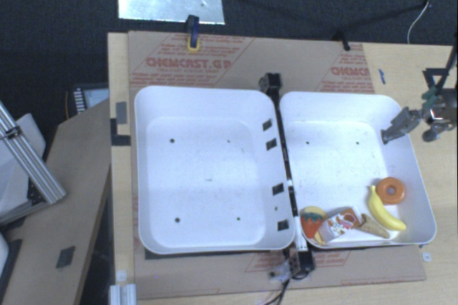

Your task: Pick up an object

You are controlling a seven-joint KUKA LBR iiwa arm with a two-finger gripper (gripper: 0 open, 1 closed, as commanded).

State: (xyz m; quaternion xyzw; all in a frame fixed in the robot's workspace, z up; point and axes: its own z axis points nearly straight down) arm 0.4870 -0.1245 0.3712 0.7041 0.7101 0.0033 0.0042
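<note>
Gripper [398, 126] sits at the right bin's [336, 107] far right rim, high in the frame, well apart from the cluster of objects. Can't tell from this angle how it is set; nothing visibly carried.

Targets all crowd the near right corner of the right bin: banana [383, 210], orange donut-like ring [391, 190] touching the banana's upper end, a small red-and-white packet [339, 223], an orange-and-red round toy [312, 220] against the divider side, a tan cone-shaped piece [373, 228] under the banana.

Left bin [200, 167] offers nothing to go for.

Your move, as I judge it: bring the gripper toward the near corner, then descend. Pick the ring or the banana's free lower end; both look least hemmed in. Avoid the packet, it is wedged between neighbours. Mind the bin wall just beside the banana; come in straight from above, not sideways.
</note>
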